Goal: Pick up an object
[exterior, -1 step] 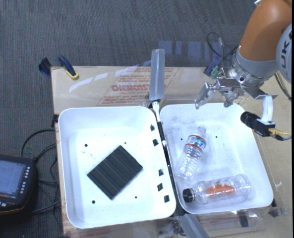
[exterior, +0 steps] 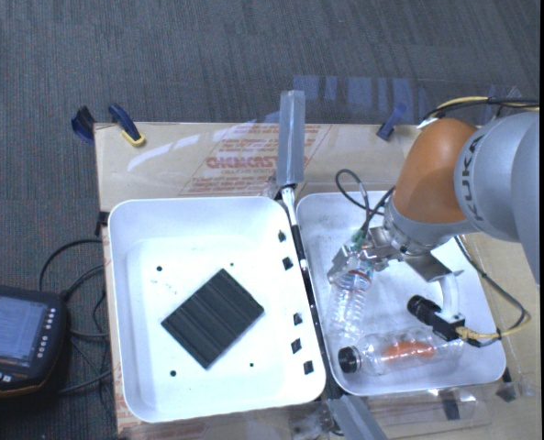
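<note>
Across the left shallow white bin (exterior: 125,246) lies a dark ribbed square pad (exterior: 213,317), while in the right white bin (exterior: 492,356) the jaws, state unclear, hover over an upright clear plastic bottle (exterior: 349,302) beside a lying clear bottle (exterior: 400,352).
</note>
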Available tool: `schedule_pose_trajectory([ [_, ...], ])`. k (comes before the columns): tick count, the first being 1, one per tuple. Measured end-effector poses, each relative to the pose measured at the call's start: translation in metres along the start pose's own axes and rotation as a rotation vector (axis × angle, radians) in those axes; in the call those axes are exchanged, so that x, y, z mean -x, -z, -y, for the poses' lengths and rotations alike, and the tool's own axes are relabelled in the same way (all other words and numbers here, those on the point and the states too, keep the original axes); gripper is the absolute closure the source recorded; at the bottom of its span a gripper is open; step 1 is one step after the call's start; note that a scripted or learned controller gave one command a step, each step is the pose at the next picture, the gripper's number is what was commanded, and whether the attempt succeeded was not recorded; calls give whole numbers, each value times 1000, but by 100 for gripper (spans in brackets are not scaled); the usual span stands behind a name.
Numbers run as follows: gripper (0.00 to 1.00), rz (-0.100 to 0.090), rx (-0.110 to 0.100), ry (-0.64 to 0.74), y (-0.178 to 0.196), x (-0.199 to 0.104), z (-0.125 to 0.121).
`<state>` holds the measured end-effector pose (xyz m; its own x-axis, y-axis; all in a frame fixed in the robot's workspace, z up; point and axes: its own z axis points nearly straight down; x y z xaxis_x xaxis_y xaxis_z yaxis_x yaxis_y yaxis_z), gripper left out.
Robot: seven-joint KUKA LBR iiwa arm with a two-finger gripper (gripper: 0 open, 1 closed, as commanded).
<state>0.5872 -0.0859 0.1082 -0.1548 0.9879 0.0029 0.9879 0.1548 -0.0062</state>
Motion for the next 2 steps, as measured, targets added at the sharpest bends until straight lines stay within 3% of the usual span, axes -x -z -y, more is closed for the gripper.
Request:
schedule_pose_trajectory([
  [1,0,1,7,156,-20,4,16],
  [2,100,0,6,150,-11,5,16],
])
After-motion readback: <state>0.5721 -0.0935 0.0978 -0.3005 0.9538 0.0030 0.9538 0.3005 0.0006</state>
